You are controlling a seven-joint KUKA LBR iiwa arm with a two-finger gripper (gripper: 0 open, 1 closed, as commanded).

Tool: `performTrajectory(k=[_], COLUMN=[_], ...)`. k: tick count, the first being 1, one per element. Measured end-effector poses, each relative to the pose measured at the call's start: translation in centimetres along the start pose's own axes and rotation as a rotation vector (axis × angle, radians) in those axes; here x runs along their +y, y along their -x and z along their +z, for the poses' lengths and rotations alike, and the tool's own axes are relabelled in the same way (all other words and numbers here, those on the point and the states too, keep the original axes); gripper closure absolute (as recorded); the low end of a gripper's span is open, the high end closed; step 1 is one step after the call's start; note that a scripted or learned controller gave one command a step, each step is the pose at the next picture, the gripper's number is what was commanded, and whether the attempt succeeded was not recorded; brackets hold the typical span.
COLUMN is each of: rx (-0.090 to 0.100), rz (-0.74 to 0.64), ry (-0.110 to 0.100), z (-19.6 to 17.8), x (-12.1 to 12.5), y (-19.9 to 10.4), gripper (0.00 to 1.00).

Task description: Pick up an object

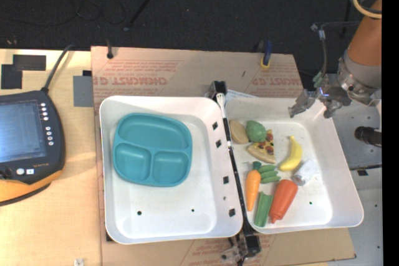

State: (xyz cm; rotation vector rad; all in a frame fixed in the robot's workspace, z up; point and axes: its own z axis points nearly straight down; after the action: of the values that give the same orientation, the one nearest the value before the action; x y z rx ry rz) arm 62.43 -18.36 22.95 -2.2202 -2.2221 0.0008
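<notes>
The arm point(365, 47) reaches in from the right, its fingers point(300, 104) spread apart, gripping nothing.

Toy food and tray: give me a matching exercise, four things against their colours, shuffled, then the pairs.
Things:
1. banana
2. divided tray
3. large carrot
4. broccoli piece

Colours:
A. teal
B. green
C. yellow
D. red-orange

Pairs: 1-C, 2-A, 3-D, 4-B
</notes>
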Motion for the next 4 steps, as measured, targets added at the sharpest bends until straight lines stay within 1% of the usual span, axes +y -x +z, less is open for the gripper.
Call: performTrajectory(k=[1,2,3,4], rx=[0.003,0.003,-0.003,-0.006], rz=[0.002,0.002,-0.005,0.003], ry=[0.001,0.006,0.005,0.004], z=[14.5,12.7,13.5,13.5], x=[-2.4,-2.1,-1.8,-1.9], y=[-0.1,0.1,-10.4,-9.7], gripper=[0.0,1.0,1.0,0.0])
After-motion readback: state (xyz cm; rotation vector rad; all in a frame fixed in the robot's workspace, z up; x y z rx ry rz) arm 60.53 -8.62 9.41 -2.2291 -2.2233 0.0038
